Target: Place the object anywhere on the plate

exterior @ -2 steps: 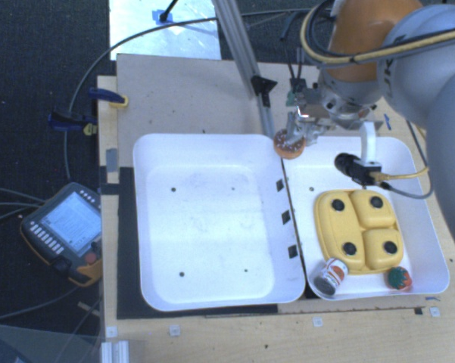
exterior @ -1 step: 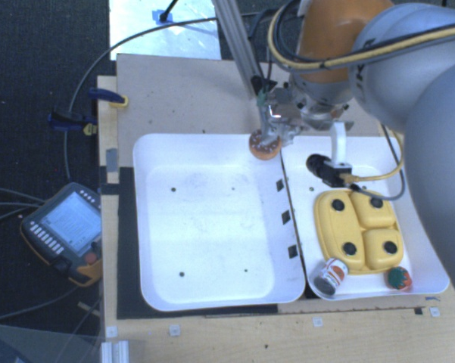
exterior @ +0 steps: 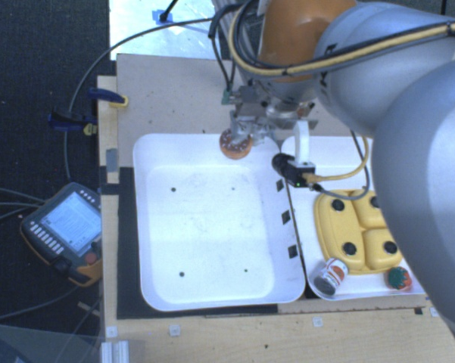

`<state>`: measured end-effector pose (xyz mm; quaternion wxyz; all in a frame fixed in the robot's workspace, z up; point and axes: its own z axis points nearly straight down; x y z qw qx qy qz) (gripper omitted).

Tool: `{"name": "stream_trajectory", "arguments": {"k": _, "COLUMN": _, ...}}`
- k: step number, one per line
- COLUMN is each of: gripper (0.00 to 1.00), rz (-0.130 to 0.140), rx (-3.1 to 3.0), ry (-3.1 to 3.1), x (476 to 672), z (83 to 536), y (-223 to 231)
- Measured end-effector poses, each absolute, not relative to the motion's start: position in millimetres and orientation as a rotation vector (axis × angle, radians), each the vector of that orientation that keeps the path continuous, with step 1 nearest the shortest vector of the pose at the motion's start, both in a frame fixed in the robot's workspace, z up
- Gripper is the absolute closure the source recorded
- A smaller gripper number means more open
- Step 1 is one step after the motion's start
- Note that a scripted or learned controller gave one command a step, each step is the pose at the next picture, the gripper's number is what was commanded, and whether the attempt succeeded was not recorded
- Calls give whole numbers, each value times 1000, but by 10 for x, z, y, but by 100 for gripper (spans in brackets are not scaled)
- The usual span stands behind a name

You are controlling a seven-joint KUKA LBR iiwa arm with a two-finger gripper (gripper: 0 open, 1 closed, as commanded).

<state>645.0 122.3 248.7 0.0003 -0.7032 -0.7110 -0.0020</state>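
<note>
We see the tool [exterior: 241, 131] over the far edge of the left bin [exterior: 148, 203], directly above a small round brown donut-like object [exterior: 235, 145]; whether it grips that object we cannot tell. The yellow plate [exterior: 356, 229], a glossy moulded tray with compartments, lies in the right bin, well apart. Beside it lie a small can [exterior: 329, 275] and a green-topped piece [exterior: 398, 277].

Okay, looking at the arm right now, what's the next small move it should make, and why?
Probably carry toward the right bin. The gripper is above the far rim of the left bin, with a small round brown object right under it, though a firm hold isn't clear. The yellow plate lies in the right bin, beside a can.
</note>
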Motion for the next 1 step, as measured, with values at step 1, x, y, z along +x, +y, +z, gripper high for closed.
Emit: {"name": "stream_trajectory", "arguments": {"k": 1, "gripper": 0, "rz": -3, "rx": -2216, "ry": -2228, "x": 6453, "z": 2486, "y": 1182}}
